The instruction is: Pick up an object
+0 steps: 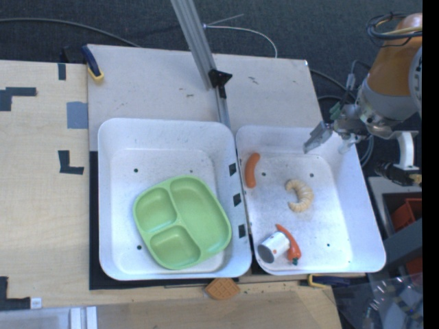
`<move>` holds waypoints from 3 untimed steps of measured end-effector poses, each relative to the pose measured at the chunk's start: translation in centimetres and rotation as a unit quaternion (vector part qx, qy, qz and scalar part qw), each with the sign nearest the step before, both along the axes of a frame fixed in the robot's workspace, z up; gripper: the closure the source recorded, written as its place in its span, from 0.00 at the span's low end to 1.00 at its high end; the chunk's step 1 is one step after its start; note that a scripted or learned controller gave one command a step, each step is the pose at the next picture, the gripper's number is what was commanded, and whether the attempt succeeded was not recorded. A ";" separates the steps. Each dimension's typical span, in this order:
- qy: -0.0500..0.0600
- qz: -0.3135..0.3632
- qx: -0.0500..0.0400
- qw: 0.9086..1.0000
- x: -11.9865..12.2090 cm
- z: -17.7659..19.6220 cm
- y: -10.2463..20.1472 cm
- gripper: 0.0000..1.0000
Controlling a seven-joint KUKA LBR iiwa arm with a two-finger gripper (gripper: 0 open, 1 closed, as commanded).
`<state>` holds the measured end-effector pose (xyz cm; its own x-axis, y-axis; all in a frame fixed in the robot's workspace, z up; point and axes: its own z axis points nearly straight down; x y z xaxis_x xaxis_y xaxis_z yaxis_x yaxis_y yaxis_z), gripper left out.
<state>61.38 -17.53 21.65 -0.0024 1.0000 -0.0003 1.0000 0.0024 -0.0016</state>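
Pale counter (158, 81) carries two white bins. Right bin (357, 204) holds a croissant (300, 195), sausage (252, 169), cup (273, 247). Jaws (317, 140) hover above its far edge, grasping nothing; spread unclear. Approach step; next, descend over the croissant.

Right bin (357, 204): orange sausage (252, 169) at 10 o'clock, croissant (300, 195) mid, white cup (273, 247) and carrot (289, 243) touching at 7.
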 end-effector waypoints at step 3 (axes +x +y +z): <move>0.003 -0.001 0.000 1.000 -1.3 -11.5 -0.4 0.00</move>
<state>60.06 -17.91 10.20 -0.0008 1.0000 0.0000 1.0000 0.0008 -0.0074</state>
